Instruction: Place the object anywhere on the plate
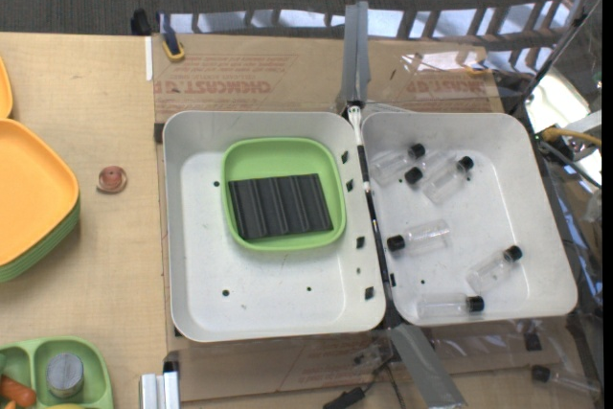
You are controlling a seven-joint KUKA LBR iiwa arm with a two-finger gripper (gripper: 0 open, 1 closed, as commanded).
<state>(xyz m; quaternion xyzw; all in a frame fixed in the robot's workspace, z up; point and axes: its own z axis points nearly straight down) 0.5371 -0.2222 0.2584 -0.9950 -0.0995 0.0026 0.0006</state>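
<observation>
The counter (86, 91) carries two shallow white bins set side by side, touching along their inner rims. The left bin (192, 302) holds a green plate (283, 153), lying flat toward the bin's far half, with a dark ribbed mat (280, 206) covering most of its floor. The right bin (546, 292) holds six small clear vials with black caps, all lying on their sides and scattered: three near the far left corner (414, 175), one by the inner rim (417, 236), one toward the right wall (496, 265), one near the front rim (448, 306). Any of these serves as the task's object; all lie in the right bin, well apart from the plate. To the far left of the counter sit stacked orange trays (34, 196) and a small reddish knob (112, 178).

The state of the pincer cannot be told from this view, nor whether it has hold of anything.

Assessment: no vial is on the plate, so the pick is not yet done. Risks, by judgement: the vials are clear, smooth and round, liable to roll or slip from a grasp; the clustered three invite a fouled or double pick; a vial released onto the ribbed mat may roll off the plate.
</observation>
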